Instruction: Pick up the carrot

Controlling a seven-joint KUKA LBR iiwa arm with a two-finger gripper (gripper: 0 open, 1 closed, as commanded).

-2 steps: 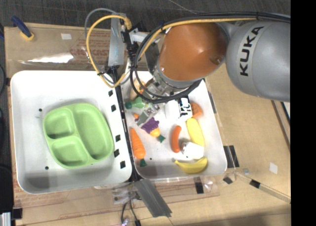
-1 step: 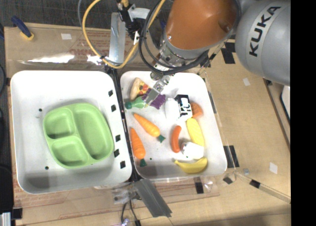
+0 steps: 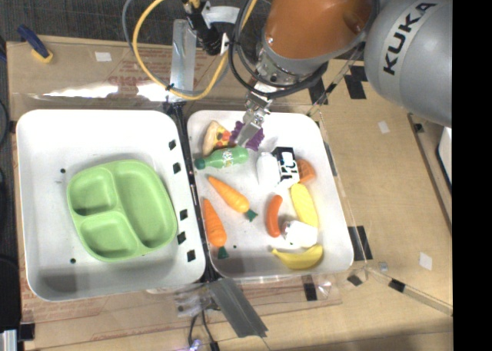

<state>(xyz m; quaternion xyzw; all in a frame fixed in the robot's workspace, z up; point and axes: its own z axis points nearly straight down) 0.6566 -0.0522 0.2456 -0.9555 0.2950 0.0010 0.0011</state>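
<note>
Two carrots with green stem ends lie in the right bin. One carrot lies slantwise near the bin's middle. The other carrot rests along the left wall, stem toward the front. My gripper hangs over the bin's far edge, well behind both carrots, right above a purple item. The arm's orange band and grey wrist hide its upper part.
Also in the right bin are a pizza slice, a green bottle, a white container with a black label, an orange-red piece, a yellow piece and a banana. The left bin holds a green divided plate.
</note>
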